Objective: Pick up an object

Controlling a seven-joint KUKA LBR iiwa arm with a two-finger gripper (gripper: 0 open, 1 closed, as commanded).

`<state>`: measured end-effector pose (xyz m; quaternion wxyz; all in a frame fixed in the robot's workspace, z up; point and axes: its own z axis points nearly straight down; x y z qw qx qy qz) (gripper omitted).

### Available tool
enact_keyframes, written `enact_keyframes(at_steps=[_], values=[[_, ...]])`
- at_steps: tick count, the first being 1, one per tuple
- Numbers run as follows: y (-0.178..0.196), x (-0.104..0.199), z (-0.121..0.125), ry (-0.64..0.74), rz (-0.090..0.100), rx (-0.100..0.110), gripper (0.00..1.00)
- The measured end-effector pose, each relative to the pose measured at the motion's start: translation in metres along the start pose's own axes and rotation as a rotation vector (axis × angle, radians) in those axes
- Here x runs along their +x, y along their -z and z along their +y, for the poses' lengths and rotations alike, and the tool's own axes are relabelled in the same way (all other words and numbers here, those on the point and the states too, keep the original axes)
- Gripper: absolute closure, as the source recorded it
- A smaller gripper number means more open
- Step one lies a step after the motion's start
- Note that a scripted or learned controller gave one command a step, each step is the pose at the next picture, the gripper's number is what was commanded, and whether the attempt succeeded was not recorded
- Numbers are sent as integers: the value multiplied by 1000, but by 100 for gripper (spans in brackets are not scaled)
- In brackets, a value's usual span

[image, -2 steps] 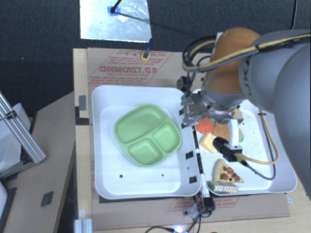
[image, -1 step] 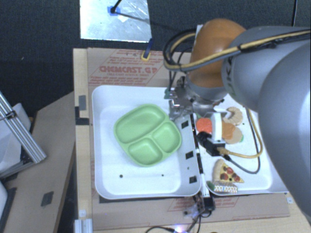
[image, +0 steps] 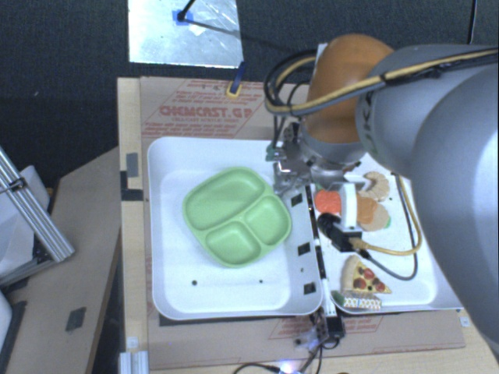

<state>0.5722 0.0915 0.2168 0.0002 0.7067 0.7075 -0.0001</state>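
Over on the left, the bench (image: 93, 209) is plain tan board, flat and matte, with a brown printed cardboard sheet (image: 203, 111) under the bins and a crinkled foil square (image: 183, 22) behind it. Next comes the left bin (image: 168, 232), shallow, glossy white plastic with rounded corners, and in it lies a pale green tray (image: 238, 216), smooth moulded plastic, a rounded shape split into three shallow compartments, sitting flat and tilted a little askew to the bin walls. Across the divider, the right bin (image: 421, 287) holds the small toy foods I could pick: a red-orange round piece (image: 328, 202), a tan disc like a cookie or bun (image: 376, 216), another pale curled piece (image: 377, 184) just behind it, and a pizza slice (image: 363, 277) near the front wall, a flat wedge with dotted toppings. They look light, hard and slightly shiny. My gripper (image: 292, 170) sits low over the divider near the back of the bins, close to the red piece and the tray's rim, but my own wrist hides it, so I cannot tell how it stands or whether anything is in it. I judge the pick not yet done: every object I see lies in a bin, so the grasp and lift are still ahead.
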Motion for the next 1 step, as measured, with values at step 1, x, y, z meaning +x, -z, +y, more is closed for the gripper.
enact_keyframes(at_steps=[1], values=[[17,-11,-1,-1,1,-2,100]])
